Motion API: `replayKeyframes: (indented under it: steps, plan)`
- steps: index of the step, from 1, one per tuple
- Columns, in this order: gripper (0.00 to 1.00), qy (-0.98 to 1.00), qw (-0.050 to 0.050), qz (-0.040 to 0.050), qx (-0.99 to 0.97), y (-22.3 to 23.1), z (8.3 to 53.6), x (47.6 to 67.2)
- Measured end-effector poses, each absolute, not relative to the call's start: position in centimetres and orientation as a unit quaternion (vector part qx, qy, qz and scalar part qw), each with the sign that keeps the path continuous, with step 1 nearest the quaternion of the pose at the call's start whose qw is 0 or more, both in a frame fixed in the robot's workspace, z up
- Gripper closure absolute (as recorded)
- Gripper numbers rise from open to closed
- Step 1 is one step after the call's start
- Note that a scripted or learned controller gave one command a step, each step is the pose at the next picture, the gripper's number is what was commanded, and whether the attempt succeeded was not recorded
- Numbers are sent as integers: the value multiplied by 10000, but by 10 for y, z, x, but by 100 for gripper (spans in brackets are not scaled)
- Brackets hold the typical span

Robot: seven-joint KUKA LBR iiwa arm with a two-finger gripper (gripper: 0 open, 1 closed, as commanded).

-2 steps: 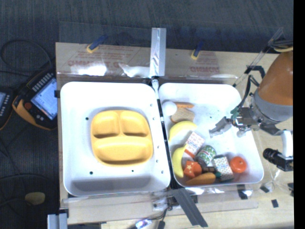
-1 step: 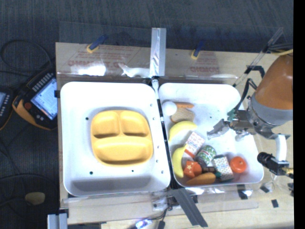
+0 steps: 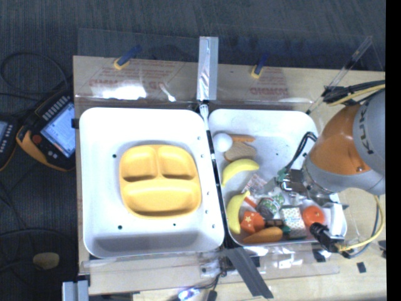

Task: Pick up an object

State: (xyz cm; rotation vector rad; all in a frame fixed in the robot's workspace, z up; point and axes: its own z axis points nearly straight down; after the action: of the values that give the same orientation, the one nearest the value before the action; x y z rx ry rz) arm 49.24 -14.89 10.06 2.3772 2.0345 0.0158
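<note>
The arm [image 3: 351, 152] reached in from the right over the right bin [image 3: 276, 121], its orange band above the wrist sitting over the bin's right wall. The gripper [image 3: 283, 200] hung low among the clutter in the bin's lower half, near a green-and-white packet [image 3: 270, 204]; whether it was clenched, released or grasping anything could not be told, since the wrist and surrounding objects hid that part.

The right bin held the pickable objects, all crowded toward its left and bottom sides. A white egg [image 3: 223, 143] lay near the top-left corner, with a brown piece [image 3: 242, 148] just beside it. 2 bananas lay along the left wall (one above the other): the upper banana [image 3: 239, 168] and the lower banana [image 3: 234, 212]. A red strawberry-like item [image 3: 251, 221] sat beside the lower banana, an orange carrot [image 3: 264, 234] lay along the bottom wall, and a red-orange tomato [image 3: 312, 216] rested at the lower right.

The left bin [image 3: 100, 224] carried a yellow divided tray [image 3: 160, 179] at its middle, with 3 compartments.
</note>
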Motion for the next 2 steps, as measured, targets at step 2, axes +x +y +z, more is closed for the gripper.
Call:
replayKeyframes:
  steps: [2]
  plan:
    - [100,7195,196,68,6942,-127,99,494]
